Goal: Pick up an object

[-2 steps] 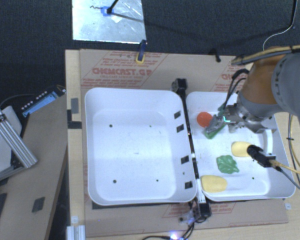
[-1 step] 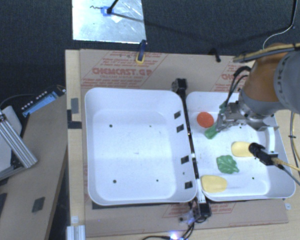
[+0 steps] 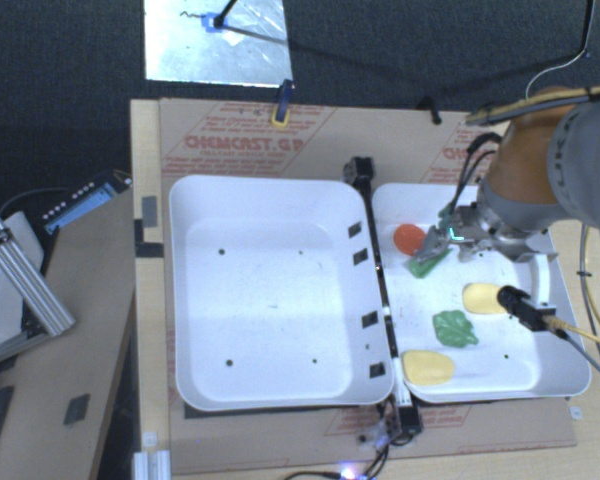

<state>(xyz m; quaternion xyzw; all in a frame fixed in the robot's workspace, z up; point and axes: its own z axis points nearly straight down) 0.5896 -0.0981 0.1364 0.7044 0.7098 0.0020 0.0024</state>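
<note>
Arm bent low over right bin (image 3: 555, 373); gripper (image 3: 432, 255) state unclear, beside orange ball (image 3: 409, 237)

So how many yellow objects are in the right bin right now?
2. One yellow object lies at the bin's right side, partly covered by a black part of the arm. The other yellow object lies near the front-left corner. The arm may hide more.

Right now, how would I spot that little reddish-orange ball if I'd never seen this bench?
Look at the right bin, the one the grey arm reaches into. Near its upper left corner sits the orange ball. It is the one round, reddish thing there; its neighbours are green or yellow.
</note>
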